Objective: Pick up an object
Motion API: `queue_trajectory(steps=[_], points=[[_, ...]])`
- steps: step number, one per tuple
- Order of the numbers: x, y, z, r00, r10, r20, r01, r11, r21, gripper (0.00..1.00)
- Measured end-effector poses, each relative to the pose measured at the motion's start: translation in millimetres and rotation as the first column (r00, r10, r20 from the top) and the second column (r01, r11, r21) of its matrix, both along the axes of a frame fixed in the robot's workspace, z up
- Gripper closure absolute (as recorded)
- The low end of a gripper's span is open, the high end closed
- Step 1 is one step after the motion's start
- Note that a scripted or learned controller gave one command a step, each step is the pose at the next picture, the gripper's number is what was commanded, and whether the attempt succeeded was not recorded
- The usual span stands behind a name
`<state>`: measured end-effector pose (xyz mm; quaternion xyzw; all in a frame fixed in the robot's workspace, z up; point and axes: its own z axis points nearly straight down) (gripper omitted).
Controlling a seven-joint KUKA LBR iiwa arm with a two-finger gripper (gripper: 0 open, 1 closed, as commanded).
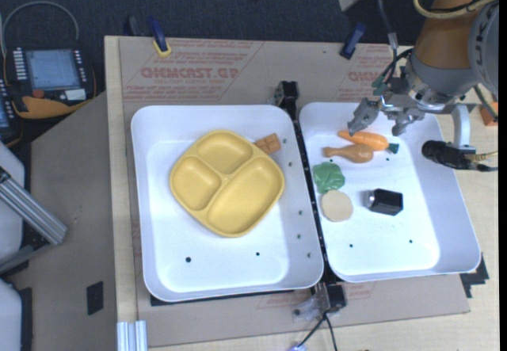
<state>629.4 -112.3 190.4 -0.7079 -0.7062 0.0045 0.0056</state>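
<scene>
- Now we see the jaws (383, 116) of the grey and orange arm (453, 20) hanging over the far part of the right bin (451, 215), with the two fingers spread open and nothing between them.
- Just under the jaws lies an orange carrot (364, 138), close to the fingertips; we cannot tell if they touch it.
- Beside the carrot, on the nearer side, lies a brownish chicken drumstick (351, 153), and the two things are touching or almost touching.
- Nearer to us in the same bin we find a green leafy piece (328, 177) and, touching it, a pale round disc (337, 206).
- To the right of the disc lies a small black block (386, 201), apart from the other things.
- On the left bin (158, 207) rests a yellow divided plate (227, 181) with three compartments.
- At the far right edge of this plate we see a small brown block (268, 143), just beside the rim.
- Both bins stand on a cardboard surface (238, 68) with red print.
</scene>
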Motion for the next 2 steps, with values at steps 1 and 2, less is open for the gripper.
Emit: queue_trajectory(steps=[1,2], points=[[3.2,0.2,7.6,1.000,0.002,0.014,-0.002,1.000,-0.002,0.00],[0.6,-8.2,-38.4,1.000,0.002,0.012,-0.002,1.000,-0.001,0.00]])
